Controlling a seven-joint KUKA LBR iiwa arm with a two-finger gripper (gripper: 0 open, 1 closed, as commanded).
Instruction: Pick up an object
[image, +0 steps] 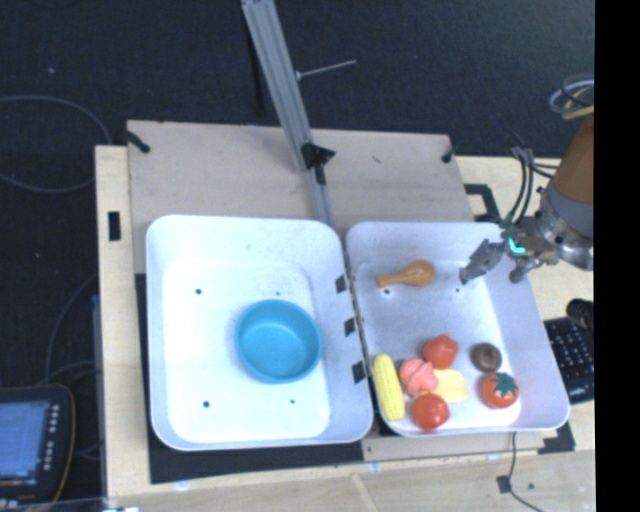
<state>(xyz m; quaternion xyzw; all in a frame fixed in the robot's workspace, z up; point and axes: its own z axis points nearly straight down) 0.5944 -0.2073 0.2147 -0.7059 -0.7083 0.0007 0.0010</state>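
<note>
Chicken drumstick (408, 274) lies alone in the right bin (520, 330), above the clustered toy food.
Gripper (495, 262) hovers just right of the drumstick, fingers spread, grasping nothing.

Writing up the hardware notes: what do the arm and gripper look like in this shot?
The arm has a grey wrist under an orange-brown band. Dark cables loop along its left side, and a small teal light glows near the wrist. The gripper is grey metal with two slim fingers.

Gripper (497, 262) above the right bin (400, 240), fingers spread, just right of the chicken drumstick (408, 275); blue bowl (279, 340) in the left bin (200, 250).
</note>
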